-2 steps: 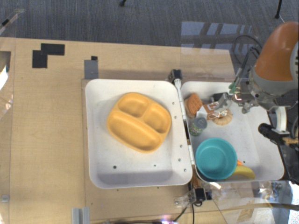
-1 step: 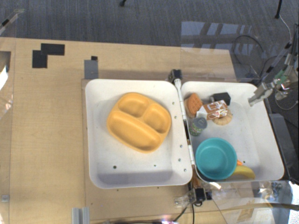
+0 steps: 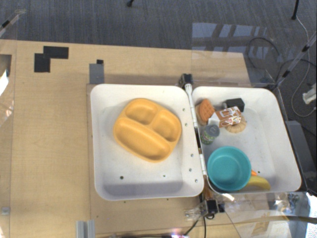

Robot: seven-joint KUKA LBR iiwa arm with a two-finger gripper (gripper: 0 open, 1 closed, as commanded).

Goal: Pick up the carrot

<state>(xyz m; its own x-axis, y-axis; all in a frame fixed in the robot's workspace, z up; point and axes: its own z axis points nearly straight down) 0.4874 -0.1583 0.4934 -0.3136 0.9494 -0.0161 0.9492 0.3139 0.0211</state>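
Nearest the camera, in the front corner of the right bin (image 3: 277,108), a teal bowl (image 3: 228,168) sits upright, with a yellow banana-like piece (image 3: 260,184) touching its right side. Between the two shows a small orange sliver (image 3: 254,173), which I judge to be the carrot, though so little of it is exposed that this is uncertain; the rest appears tucked under or behind the bowl's rim. If it is a toy carrot, it should be light, stiff and smooth, so liable to slip or roll, but not fragile. The best hold would be across its thicker middle, which the bowl now blocks, leaving only the exposed end, a poor and crowded purchase. Further back stand a small grey can (image 3: 209,133), a wrapped snack (image 3: 231,119), an orange-brown ridged item (image 3: 204,111) and a black block (image 3: 234,103). The left bin (image 3: 104,148) bears a yellow divided plate (image 3: 147,129). I cannot tell the state of the gripper.
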